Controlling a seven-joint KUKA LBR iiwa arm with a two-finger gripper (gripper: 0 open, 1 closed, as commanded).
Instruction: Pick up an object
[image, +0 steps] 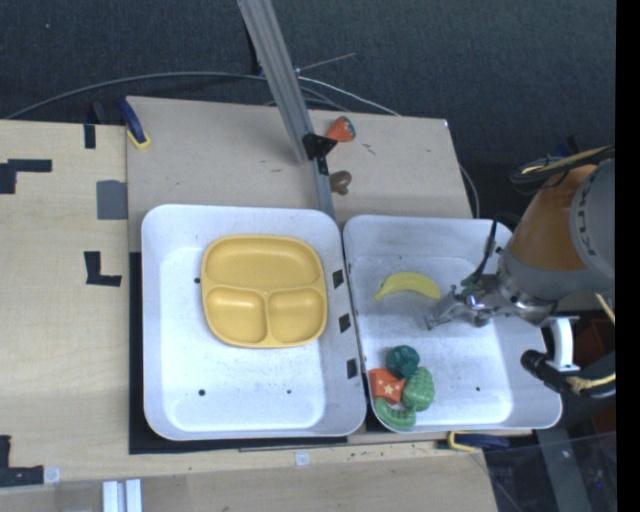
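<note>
A yellow banana (407, 287) lies in the right bin (470, 400), near its far left part. A cluster of small toys sits at the bin's near left corner: a dark green ball (404, 359), a red-orange piece (385, 384) and a light green piece (417, 389). My gripper (440, 317) reaches in from the right, low over the bin floor, just right of and slightly nearer than the banana. Nothing shows between its fingers. The grey arm with its orange band (550, 235) hangs over the bin's right edge.
The left bin (170, 390) holds a yellow divided tray (265, 290). A grey pole (285, 80) rises from the bench behind the bins, with a small orange object (342, 128) beside it. Cables run behind the bench.
</note>
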